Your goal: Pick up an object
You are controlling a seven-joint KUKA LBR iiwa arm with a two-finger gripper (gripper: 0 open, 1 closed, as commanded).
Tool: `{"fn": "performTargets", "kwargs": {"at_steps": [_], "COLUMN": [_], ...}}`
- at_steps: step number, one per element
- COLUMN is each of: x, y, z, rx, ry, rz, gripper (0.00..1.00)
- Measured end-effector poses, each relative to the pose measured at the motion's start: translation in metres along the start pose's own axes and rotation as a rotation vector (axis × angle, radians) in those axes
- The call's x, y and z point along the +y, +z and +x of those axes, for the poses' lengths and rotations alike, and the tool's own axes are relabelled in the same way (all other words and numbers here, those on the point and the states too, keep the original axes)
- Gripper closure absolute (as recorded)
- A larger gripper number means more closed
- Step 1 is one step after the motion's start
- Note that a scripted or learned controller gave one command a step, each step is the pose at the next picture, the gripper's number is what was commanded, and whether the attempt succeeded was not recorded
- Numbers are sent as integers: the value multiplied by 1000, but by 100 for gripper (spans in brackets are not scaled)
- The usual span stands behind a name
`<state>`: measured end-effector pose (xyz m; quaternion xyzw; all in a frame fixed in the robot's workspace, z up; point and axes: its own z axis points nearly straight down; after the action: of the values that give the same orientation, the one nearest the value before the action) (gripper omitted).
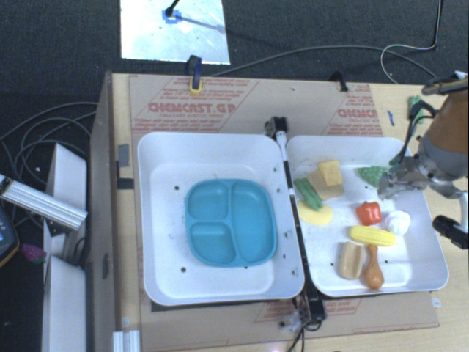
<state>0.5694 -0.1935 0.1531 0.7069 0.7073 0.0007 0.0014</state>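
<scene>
The gripper [392, 184] hangs low over the right bin [425, 270], near its far right side, just beside the green leaf [374, 173] and above the red piece [368, 213]; whether it is spread or closed I cannot tell, and nothing shows held in it. The arm [448, 134] comes in from the right.

Two white bins sit side by side on a brown cardboard sheet [220, 101] printed with red lettering, on a bench over dark carpet [58, 42]. A pale square sheet [174, 19] lies on the carpet beyond, and cables [44, 123] trail at the left.

The left bin [161, 196] holds one blue divided plate [230, 222]. The right bin holds toy foods: one yellow cheese block [330, 173] on a tan piece, one green pod [308, 193], one banana [316, 215], one corn cob [372, 235], one white lump [399, 222], one bread roll [351, 259] and one brown drumstick [374, 268]
</scene>
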Motion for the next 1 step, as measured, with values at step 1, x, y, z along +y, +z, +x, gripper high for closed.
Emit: {"fn": "performTargets", "kwargs": {"at_steps": [1], "x": [0], "y": [1], "z": [0], "rx": [1], "ry": [0], "rz": [1], "gripper": [0]}}
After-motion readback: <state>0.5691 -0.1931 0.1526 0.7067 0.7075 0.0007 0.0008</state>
